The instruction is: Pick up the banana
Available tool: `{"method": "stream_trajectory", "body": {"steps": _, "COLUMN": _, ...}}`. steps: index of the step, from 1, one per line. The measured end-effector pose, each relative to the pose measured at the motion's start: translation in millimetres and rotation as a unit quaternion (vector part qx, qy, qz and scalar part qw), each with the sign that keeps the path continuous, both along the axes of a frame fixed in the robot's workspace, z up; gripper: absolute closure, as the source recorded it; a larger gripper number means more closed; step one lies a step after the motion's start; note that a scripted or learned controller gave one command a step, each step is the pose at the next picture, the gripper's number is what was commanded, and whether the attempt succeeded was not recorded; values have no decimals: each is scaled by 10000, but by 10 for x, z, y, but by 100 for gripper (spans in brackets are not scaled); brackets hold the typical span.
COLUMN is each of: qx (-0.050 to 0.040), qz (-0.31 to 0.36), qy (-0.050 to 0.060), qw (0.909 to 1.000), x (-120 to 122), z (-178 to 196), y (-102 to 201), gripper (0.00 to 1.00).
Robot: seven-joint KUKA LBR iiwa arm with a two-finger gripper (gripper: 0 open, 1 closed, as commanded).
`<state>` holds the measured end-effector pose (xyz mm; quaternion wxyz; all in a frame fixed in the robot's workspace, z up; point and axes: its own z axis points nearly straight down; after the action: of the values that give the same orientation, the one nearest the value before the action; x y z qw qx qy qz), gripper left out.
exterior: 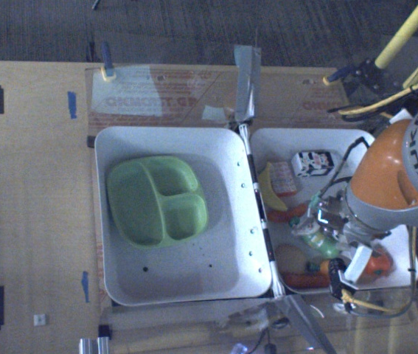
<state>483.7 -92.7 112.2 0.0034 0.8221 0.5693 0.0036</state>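
The banana (267, 191) is a yellow curved fruit lying along the left wall of the right bin (356, 136). A pink packet (283, 178) partly rests against it on the right. My gripper (318, 226) hangs low over the middle of that bin, to the right of and below the banana, above a cluster of toy foods. Nothing yellow shows at its tip. The banana lies apart from the gripper, about a hand's width to its upper left.
The right bin also contains a small black-and-white carton (312, 162), a red piece (288, 213), a green item (325, 243), an orange carrot-like piece (306, 279) and a tan piece (291, 256). The left bin (120, 271) bears a green divided plate (157, 200). Yellow cables run at the back right.
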Motion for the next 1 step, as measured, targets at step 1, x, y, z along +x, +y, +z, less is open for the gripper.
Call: {"method": "stream_trajectory", "body": {"steps": 1, "qx": 15, "qz": -2152, "qy": 64, "qw": 9766, "x": -48, "z": 715, "y": 714, "gripper": 0}}
